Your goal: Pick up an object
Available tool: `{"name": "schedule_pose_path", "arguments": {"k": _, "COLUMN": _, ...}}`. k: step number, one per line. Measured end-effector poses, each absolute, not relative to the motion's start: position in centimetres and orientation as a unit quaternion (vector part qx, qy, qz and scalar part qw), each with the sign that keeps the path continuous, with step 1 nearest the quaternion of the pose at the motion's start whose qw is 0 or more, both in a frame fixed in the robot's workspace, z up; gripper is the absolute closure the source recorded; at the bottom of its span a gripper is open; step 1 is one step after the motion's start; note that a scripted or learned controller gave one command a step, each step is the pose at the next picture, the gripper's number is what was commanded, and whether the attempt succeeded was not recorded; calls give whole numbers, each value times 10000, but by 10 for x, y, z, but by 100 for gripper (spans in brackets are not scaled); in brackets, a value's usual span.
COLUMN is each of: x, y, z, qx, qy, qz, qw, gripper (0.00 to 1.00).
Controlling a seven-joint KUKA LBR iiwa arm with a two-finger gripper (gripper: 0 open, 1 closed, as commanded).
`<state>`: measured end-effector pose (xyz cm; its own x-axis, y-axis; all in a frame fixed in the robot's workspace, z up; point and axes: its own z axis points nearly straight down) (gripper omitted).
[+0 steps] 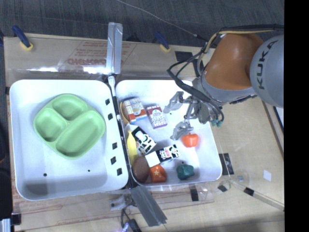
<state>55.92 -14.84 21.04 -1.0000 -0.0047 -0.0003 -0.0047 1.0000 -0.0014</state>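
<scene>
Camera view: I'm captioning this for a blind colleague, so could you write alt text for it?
A grey robot arm reaches from the right over the right bin, its open claw hovering above a small orange object and holding nothing. That bin also holds small cartons, a banana, black-and-white blocks and a dark green toy; the left bin holds a green divided plate.
</scene>
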Motion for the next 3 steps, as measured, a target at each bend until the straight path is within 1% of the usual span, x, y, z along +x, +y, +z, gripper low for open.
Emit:
{"name": "schedule_pose_path", "arguments": {"k": 1, "x": 581, "y": -139, "z": 92, "qx": -184, "qy": 9998, "qz": -2, "qw": 11, "gripper": 0}}
{"name": "schedule_pose_path", "arguments": {"k": 2, "x": 633, "y": -104, "z": 94, "qx": 283, "qy": 9996, "qz": -4, "qw": 19, "gripper": 0}}
{"name": "schedule_pose_path", "arguments": {"k": 3, "x": 614, "y": -214, "z": 102, "qx": 637, "qy": 9980, "qz": -16, "qw": 23, "gripper": 0}}
